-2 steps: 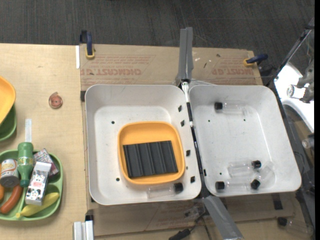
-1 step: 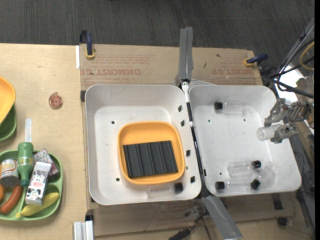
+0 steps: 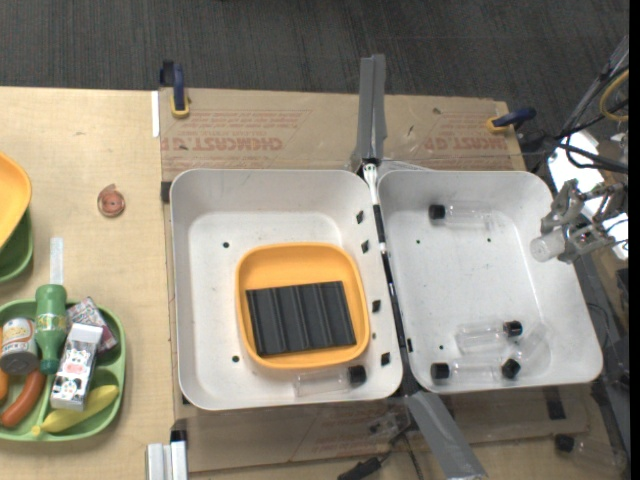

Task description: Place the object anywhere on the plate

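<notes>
- The task is judged to be at its very start: nothing has been lifted, and the orange plate (image 3: 300,268) in the left bin (image 3: 200,298) carries only a dark ribbed slab (image 3: 301,318) at its middle.
- The pincer (image 3: 568,226) is seen at the right rim of the right bin (image 3: 470,268), above the rim's upper half, well apart from every item in that bin. Whether it is wide or narrow cannot be told; the metal parts there are too small and tangled with cables.
- The object to be placed is taken to be one of the clear plastic bottles with black caps in the right bin. One bottle (image 3: 462,212) lies near the bin's far left corner, its cap pointing to the left wall.
- Another bottle (image 3: 488,337) lies near the bin's near right corner, on its side, cap to the right; further small black caps (image 3: 439,371) are seen along the near wall, and how many bottles they belong to cannot be told.
- The bottles are almost invisible against the white floor: transparent, glossy, rounded, apparently light. They are expected to roll or slip when nudged.
- The next move is judged to call for a reach leftward and down into the right bin, with the pincer set across a bottle's body, before any carry over the dividing wall to the plate.
- A free strip of orange rim around the slab is available for the drop.
</notes>
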`<action>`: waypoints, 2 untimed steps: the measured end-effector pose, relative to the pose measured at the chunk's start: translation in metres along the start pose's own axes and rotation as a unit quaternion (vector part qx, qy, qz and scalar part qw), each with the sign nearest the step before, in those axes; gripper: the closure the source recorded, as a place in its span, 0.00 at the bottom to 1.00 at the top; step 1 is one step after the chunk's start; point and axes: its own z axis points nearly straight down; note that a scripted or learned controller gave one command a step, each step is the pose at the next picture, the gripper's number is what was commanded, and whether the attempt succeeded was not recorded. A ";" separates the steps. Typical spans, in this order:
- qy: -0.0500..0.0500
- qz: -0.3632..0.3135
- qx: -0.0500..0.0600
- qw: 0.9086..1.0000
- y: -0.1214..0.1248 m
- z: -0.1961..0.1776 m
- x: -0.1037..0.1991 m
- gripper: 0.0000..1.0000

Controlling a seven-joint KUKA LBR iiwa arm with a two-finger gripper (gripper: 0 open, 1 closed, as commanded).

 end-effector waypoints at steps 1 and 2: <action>-0.001 -0.064 0.000 0.998 -0.026 -0.046 -0.090 1.00; 0.000 -0.134 -0.001 0.991 0.002 0.029 -0.028 1.00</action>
